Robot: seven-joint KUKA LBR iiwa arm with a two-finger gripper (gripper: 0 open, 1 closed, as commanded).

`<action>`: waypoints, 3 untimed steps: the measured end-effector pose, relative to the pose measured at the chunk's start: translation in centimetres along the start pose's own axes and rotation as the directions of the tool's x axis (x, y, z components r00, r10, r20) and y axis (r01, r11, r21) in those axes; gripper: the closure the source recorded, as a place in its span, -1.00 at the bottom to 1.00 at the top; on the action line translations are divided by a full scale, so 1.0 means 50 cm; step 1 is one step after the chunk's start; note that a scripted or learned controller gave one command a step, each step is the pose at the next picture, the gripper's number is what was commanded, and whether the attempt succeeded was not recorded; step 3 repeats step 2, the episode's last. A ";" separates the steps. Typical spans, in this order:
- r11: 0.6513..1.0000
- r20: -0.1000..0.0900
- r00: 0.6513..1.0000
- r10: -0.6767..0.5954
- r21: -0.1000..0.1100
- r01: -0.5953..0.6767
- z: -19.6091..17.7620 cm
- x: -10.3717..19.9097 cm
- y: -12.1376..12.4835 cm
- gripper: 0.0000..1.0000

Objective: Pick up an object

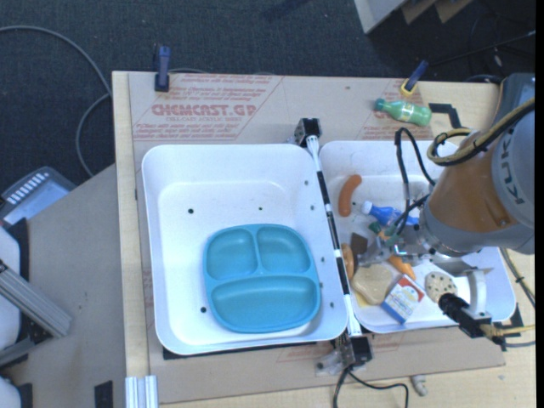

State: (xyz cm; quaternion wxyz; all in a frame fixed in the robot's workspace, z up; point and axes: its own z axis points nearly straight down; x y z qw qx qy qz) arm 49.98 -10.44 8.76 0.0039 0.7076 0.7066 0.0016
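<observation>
My gripper [393,243] reaches down into the right bin [367,154], low among a pile of small things. Around it lie a blue item [379,214], a dark brown piece [359,245], an orange carrot-like stick [401,268] and a tan bread slice [369,286]. A small white, red and blue box [402,301] and a round speckled cookie [439,284] lie nearer the front. An orange sausage [348,192] lies apart at the bin's back left. The grey arm hides the bin's right side.
The left bin [170,177] holds a blue divided plate [261,277]. On the bench behind the right bin lies a green bottle [404,111]. A blue clamp [161,66] stands at the bench's back left.
</observation>
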 end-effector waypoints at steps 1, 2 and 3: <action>1.000 0.000 1.000 0.000 -0.002 0.000 -0.019 0.001 0.001 1.00; 1.000 -0.004 1.000 -0.003 0.007 0.003 -0.194 0.148 0.054 1.00; 1.000 -0.004 1.000 -0.003 0.007 0.003 -0.194 0.148 0.054 1.00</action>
